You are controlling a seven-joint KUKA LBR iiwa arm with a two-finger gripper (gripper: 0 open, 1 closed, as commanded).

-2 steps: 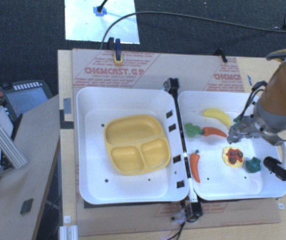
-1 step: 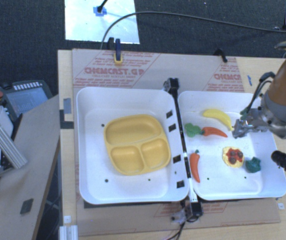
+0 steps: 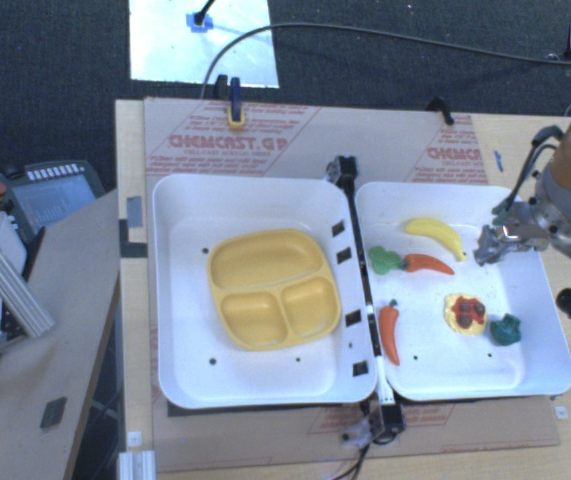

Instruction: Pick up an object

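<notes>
1. Gripper (image 3: 492, 243) hangs over the right bin (image 3: 540, 313), near its far right side; from here I cannot tell whether it is apart or together, and nothing shows in its grasp.
2. Banana (image 3: 435, 234) lies just left of it, on the bin floor.
3. Left of that and a little nearer sit an orange carrot (image 3: 428, 264) and a green vegetable (image 3: 384, 261), touching.
4. Nearer than the gripper lie a small pizza slice (image 3: 465, 313) and a dark green piece (image 3: 505, 330), side by side.
5. A second carrot (image 3: 389, 333) lies by the bins' divider.
6. Well to the left, the other bin (image 3: 185, 218) carries a yellow sectioned tray (image 3: 270, 288).
</notes>
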